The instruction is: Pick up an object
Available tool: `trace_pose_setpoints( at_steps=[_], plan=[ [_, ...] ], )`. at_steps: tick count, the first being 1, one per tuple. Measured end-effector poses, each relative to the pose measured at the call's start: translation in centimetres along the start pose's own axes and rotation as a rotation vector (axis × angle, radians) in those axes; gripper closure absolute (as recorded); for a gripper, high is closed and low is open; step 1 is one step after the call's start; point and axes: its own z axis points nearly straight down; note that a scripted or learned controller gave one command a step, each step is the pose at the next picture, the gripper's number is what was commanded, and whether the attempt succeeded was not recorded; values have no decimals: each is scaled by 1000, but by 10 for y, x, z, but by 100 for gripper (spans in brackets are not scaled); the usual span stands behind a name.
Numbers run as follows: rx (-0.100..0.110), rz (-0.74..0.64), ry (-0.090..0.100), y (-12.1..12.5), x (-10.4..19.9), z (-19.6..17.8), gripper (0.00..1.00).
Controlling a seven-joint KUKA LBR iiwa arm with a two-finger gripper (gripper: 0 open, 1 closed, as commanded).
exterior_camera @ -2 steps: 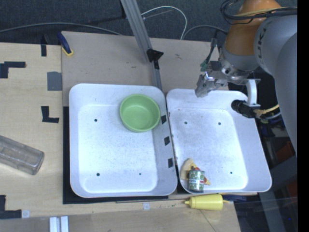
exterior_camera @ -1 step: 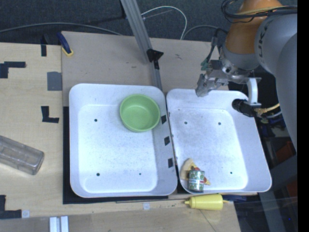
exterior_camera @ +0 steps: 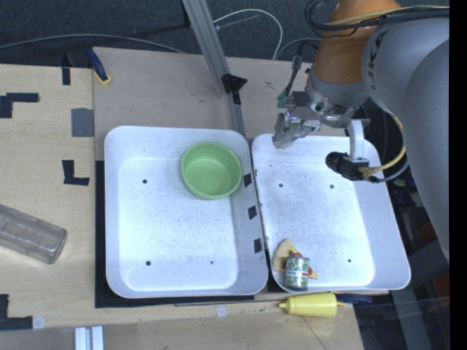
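Observation:
A green bowl (exterior_camera: 211,170) sits in the left bin (exterior_camera: 139,217), near its far right corner. A small green can with a colourful wrapper beside it (exterior_camera: 295,268) lies in the right bin (exterior_camera: 328,210), at its near left corner. My gripper (exterior_camera: 288,135) hangs over the far left edge of the right bin, well apart from both objects. Nothing shows between its fingers.
A yellow bottle (exterior_camera: 314,305) lies on the bench just in front of the right bin. A clear plastic tube (exterior_camera: 29,233) rests at the left of the bench. A grey pole (exterior_camera: 211,42) slants down to the bins' far edge. The arm fills the upper right.

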Motion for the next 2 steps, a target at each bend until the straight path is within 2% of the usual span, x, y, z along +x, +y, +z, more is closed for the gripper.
trace_pose_setpoints(
  at_steps=[2],
  plan=[
    [3,1,-1,-33,99,19,100]
  ],
)
